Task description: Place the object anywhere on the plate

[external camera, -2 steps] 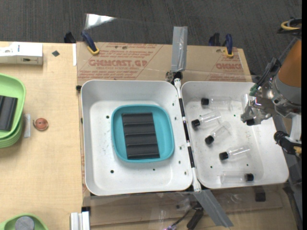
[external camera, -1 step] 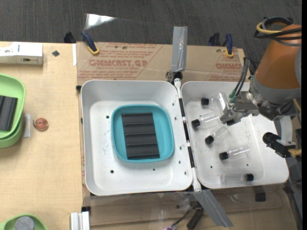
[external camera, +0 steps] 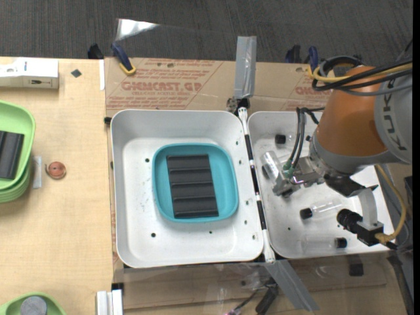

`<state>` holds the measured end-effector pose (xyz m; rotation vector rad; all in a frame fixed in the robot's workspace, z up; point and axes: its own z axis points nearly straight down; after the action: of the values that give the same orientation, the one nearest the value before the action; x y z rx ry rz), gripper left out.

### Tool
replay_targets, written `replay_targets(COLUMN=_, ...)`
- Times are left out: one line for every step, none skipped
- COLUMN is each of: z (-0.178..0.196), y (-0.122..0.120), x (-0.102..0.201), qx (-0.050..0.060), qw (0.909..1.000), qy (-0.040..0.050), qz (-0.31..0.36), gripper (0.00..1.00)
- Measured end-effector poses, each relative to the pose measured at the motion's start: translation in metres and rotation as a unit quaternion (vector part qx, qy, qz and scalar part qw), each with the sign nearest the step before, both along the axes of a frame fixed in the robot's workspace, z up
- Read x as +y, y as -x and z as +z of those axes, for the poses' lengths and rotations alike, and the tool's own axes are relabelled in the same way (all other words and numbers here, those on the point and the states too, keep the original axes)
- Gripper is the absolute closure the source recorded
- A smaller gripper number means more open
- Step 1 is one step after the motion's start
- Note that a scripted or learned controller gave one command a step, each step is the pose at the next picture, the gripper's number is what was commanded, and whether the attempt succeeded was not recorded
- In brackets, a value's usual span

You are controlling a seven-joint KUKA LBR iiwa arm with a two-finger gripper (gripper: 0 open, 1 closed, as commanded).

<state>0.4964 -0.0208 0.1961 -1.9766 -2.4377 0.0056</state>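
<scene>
The plate (external camera: 195, 182) lies in the left bin (external camera: 131, 195), beside the right bin (external camera: 289, 238).

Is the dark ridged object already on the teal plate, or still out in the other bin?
On the plate. The dark ridged object lies flat inside the teal plate in the left bin.
</scene>
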Motion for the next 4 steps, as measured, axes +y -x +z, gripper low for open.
replay_targets(z=0.0, y=-0.038, x=0.072, qx=-0.001, qw=0.9999, qy=0.0004, qz=0.014, gripper=1.0)
replay_targets(z=0.0, y=-0.038, x=0.072, qx=-0.001, qw=0.9999, qy=0.0004, qz=0.014, gripper=0.0)
replay_targets(z=-0.005, y=-0.015, x=0.005, qx=-0.001, qw=0.9999, qy=0.0, qz=0.015, gripper=0.0)
replay_targets(z=-0.006, y=-0.001, x=0.075, qx=0.0, qw=0.9999, qy=0.0002, qz=0.013, gripper=0.0)
